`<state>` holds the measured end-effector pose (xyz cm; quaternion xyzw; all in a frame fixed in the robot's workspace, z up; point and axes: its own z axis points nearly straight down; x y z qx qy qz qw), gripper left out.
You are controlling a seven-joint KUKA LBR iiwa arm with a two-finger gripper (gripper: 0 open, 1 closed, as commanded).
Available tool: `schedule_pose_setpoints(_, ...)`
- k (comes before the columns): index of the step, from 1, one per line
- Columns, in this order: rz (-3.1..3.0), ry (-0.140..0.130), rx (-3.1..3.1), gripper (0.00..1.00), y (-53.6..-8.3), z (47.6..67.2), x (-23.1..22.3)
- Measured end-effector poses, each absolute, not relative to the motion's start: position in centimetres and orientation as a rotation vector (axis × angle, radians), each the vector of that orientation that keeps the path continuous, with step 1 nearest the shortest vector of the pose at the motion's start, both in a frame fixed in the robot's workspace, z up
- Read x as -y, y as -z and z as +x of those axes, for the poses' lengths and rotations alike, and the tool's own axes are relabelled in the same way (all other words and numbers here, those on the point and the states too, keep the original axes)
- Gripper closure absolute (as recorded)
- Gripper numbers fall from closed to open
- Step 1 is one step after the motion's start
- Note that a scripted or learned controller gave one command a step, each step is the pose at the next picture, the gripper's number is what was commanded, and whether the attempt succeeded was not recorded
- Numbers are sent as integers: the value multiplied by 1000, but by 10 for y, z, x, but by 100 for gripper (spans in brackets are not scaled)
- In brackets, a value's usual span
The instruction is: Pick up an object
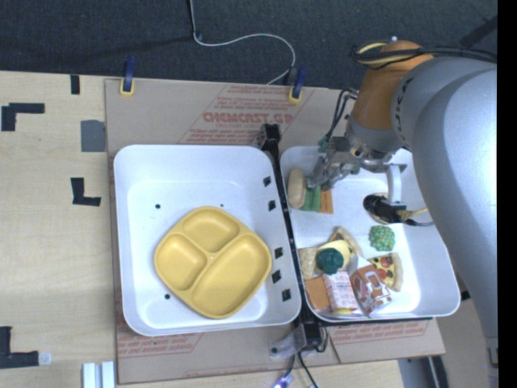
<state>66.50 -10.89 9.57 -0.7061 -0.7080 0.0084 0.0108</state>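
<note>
My gripper [321,178] hangs low over the far left corner of the right bin [428,253]. It is directly above an orange block with a green part [325,201]. A tan oval bun [296,188] lies just left of it against the bin wall. Further toward the front of this bin lie a green broccoli piece [382,237], a dark teal ball [329,259] on a yellow piece [345,249], a pizza slice [391,270], a red and white packet [371,289] and a pink packet [341,292]. Nothing visibly sits in the gripper.
The left bin [137,176] holds a yellow divided plate [212,260]. A black divider with clips [277,208] runs between the two bins. The large grey arm [452,152] covers the right side of the right bin. A white cable [242,40] trails at the back.
</note>
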Motion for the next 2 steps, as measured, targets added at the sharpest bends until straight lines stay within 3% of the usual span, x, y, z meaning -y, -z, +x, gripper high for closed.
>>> schedule_pose_setpoints(1,-2211,-29,2212,0,-96,665,112)
schedule_pose_setpoints(2,-2223,8,2228,0,-88,660,129)
